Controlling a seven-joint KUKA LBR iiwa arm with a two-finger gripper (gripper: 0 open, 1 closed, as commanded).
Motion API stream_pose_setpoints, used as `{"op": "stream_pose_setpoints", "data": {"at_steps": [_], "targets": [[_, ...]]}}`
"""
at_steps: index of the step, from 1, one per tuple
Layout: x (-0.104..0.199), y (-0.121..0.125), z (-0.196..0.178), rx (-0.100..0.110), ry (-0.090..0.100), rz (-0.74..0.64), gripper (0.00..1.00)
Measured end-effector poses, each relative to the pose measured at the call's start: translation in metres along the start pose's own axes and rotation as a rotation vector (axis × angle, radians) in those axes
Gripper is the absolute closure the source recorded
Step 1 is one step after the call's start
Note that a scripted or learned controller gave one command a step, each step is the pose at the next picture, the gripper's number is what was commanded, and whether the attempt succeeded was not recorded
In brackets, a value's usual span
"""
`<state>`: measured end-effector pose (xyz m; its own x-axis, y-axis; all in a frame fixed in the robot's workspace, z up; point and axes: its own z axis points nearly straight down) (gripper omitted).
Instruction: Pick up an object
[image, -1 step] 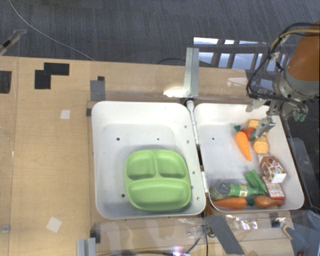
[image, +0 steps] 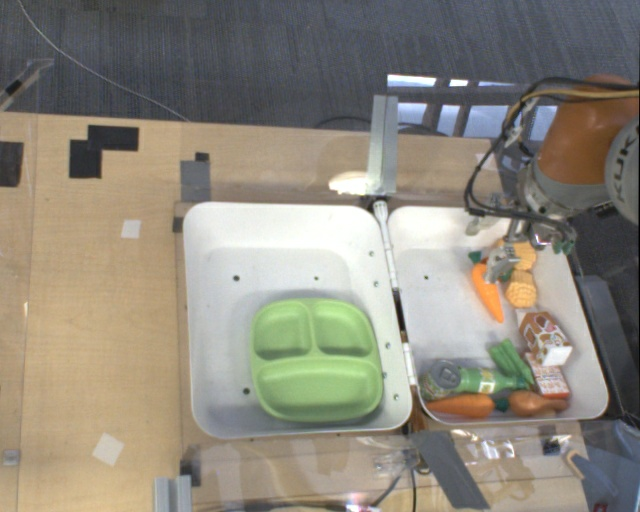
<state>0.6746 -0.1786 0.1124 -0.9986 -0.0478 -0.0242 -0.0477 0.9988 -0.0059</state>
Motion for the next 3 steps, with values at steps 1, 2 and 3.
{"op": "stream_pose_setpoints", "data": {"at_steps": [1,2,3], "targets": [[0.043,0.034,0.023,-0.005,0.013,0.033,0.0],[0.172,0.032,0.017,-0.001,0.011,0.084,0.0],[0.177,0.087,0.016,0.001,-0.001,-0.075,0.0]]}}
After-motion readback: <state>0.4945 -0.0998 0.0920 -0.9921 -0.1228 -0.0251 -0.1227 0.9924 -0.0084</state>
